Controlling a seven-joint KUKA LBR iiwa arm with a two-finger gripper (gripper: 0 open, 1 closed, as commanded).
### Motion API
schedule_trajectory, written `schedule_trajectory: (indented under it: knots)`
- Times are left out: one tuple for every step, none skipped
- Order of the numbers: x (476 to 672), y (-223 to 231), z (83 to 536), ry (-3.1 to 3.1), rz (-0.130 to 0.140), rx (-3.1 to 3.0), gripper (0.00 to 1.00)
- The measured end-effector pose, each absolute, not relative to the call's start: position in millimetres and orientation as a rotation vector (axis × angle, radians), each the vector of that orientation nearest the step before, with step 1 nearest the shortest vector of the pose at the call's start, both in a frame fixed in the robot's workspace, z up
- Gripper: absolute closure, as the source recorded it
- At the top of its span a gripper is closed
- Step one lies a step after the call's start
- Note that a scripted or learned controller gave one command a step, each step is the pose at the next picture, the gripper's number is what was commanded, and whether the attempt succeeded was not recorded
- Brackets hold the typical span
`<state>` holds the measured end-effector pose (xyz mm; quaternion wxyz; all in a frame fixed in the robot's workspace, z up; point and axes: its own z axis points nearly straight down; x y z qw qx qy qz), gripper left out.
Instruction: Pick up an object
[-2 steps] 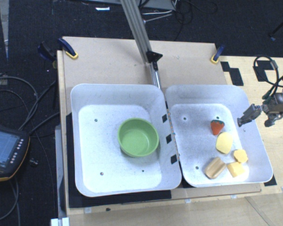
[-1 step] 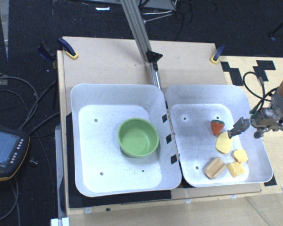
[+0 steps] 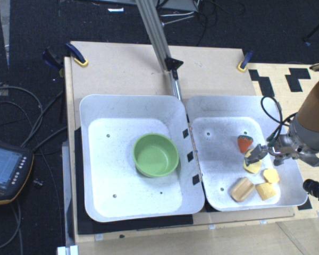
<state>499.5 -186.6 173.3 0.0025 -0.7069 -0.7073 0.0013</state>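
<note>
Several small items crowd the right bin (image 3: 218, 137), gripper (image 3: 257, 154) w/ jaws apart over yellow piece (image 3: 252, 167) beside strawberry (image 3: 245, 142), so I risk nudging neighbours & grabbing nothing.

green bowl (image 3: 156, 154): round, upright, mouth up, mid left bin (image 3: 95, 116) | strawberry (image 3: 245, 142): red, green-topped, right bin (image 3: 218, 126), well right of bowl | yellow piece (image 3: 252, 167): just below strawberry | yellow chunks (image 3: 268, 184), tan loaf (image 3: 242, 189): below that, near front rim

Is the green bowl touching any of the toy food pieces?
Apart. The camera view shows the green bowl alone in the left bin; the strawberry lies in the right bin.
</note>
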Motion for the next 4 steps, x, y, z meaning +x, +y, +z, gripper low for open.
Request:
schedule_trajectory:
  knots:
    - [493.4,-191,128,-2.218,0.003,-2.219,0.0]
    - [494.7,-191,140,-2.222,0.0,-2.222,1.0]
    - [495.5,-181,191,-2.225,-0.003,-2.222,1.0]
    - [496.3,-181,232,-2.224,-0.003,-2.223,1.0]
